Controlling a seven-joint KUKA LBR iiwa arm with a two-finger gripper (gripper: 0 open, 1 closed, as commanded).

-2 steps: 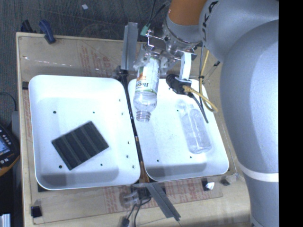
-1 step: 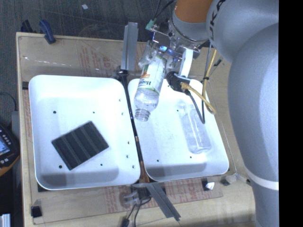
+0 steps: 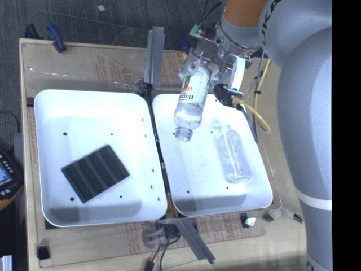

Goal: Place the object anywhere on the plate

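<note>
Looming largest at the right, the grey arm (image 3: 304,95) is reaching leftward, cut off by the frame. Its pincer (image 3: 198,72) is clamping a clear bottle (image 3: 190,103), open mouth tilted down, above the right bin (image 3: 256,199), well apart from the dark ridged plate (image 3: 95,173).

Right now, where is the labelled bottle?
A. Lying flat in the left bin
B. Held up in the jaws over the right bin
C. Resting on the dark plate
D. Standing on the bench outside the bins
B: the labelled bottle hangs from the gripper, mouth down, above the right bin.
</note>
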